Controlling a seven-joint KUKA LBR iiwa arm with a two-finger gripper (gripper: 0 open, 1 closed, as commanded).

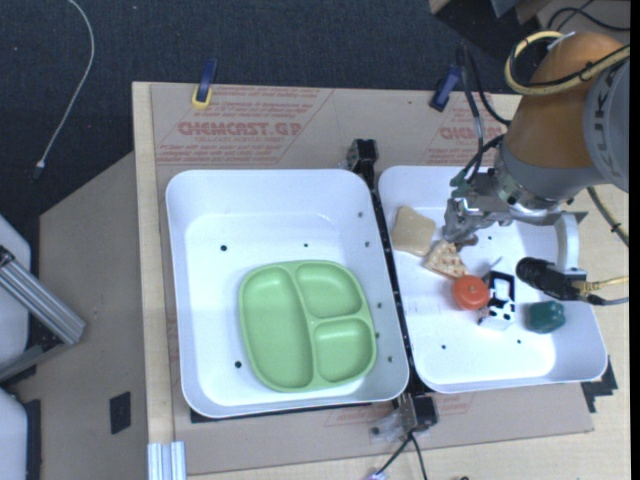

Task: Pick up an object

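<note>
A green plastic plate with three parts (305,324) is seen in the left white bin (200,218), and the grey gripper (462,230) is hung over the right white bin (480,368).

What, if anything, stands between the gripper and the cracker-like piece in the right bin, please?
Nothing visible does. The gripper hangs right above the tan cracker in the right bin, with no item between them. The beige slice lies just to its left and the orange ball lies just past it, both off the downward path.
</note>
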